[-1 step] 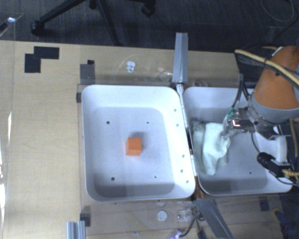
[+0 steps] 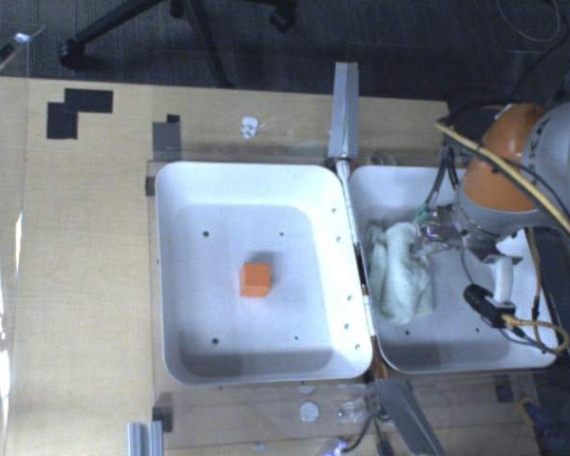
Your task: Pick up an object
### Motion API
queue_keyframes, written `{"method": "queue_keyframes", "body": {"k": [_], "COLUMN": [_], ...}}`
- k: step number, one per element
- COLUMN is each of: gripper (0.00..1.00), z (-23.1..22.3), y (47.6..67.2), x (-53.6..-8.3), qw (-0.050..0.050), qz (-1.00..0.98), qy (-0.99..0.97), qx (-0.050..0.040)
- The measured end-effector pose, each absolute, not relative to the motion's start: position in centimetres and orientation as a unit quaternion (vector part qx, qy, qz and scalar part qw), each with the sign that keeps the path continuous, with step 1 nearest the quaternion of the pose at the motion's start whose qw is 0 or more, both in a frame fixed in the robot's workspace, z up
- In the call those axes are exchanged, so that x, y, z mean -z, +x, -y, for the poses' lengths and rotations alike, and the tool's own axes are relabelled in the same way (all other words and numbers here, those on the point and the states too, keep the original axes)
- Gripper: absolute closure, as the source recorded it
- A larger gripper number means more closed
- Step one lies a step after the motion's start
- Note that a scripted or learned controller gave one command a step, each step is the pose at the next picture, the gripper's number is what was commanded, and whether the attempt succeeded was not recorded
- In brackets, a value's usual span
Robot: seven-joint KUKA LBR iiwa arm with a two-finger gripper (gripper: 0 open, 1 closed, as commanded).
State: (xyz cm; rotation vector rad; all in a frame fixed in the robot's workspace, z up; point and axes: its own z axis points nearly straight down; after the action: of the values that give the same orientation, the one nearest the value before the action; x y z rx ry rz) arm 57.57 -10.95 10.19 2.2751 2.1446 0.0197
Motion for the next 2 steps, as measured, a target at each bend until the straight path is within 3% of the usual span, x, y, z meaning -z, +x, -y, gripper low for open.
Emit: {"method": "queue_keyframes", "body": {"k": [1, 2], "gripper": [1.0, 1.0], "z": [10.8, 4.7], "y": [57.8, 60.1], "x": [-11.3, -20.3], "qw": [0.009, 0.001], "qz": [-0.686, -0.676], "qy": [0.727, 0.737], "qx": [-0.0085, -0.0014]}}
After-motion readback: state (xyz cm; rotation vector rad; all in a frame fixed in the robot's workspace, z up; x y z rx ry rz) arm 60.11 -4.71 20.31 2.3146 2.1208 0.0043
